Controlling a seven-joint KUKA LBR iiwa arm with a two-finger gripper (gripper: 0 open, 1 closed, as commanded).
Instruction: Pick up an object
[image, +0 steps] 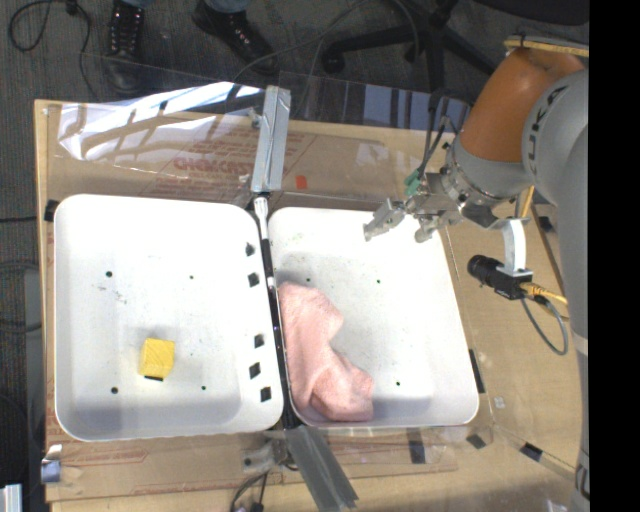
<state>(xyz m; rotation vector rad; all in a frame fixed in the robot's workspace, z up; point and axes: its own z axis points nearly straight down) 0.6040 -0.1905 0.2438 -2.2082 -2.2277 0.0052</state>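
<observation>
In the camera view, the tabletop (400, 150) carries two shallow white bins side by side. The left bin (90, 230) holds a small yellow block (157, 358), which lies in the lower part of the bin, toward its left side and apart from the walls. The right bin (420, 300) holds a pink cloth (318, 352), crumpled and stretched along the left wall of this bin, from about the middle down to the lower rim; its lower end looks thicker and folded. The grey arm with the orange band (510, 90) comes in from the right side, and its gripper (402, 222) hangs above the upper edge of the right bin, near the upper right corner. The jaws stand apart, and nothing is between them. The gripper is well apart from the pink cloth and far from the yellow block. A black cable (540, 300) hangs beside the arm at the right of the bin.
</observation>
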